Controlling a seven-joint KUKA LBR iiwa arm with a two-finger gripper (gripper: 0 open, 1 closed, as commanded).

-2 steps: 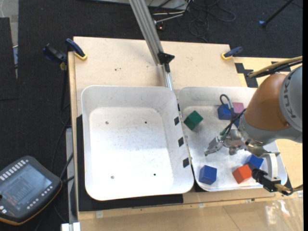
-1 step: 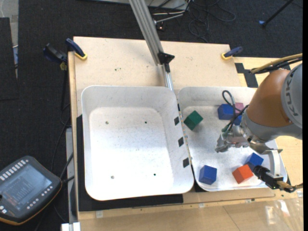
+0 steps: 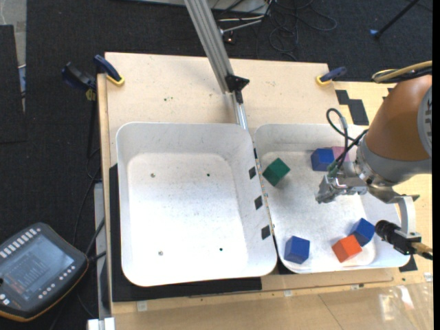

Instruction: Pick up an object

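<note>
The green cube (image 3: 276, 171) lay in the right bin (image 3: 302, 263), near that bin's left wall, turned so its edges ran diagonally to the bin's sides; being a cube, it had no long axis to speak of. It rested apart from everything else. The hand (image 3: 328, 191) hovered to the right of it, over the bin's middle, with bare floor between the two. Whether the hand was clenched or released could not be told, since the wrist and cabling crowded over it. A blue cube (image 3: 321, 159) sat just behind the hand, and something pinkish beside it was mostly hidden by the arm, perhaps another block. Toward the bin's front edge lay another blue cube (image 3: 297, 248), and at the front right an orange cube (image 3: 346, 247) touched a third blue cube (image 3: 364, 230). The left bin (image 3: 130, 184) sat alongside on the bench (image 3: 179, 88).
</note>
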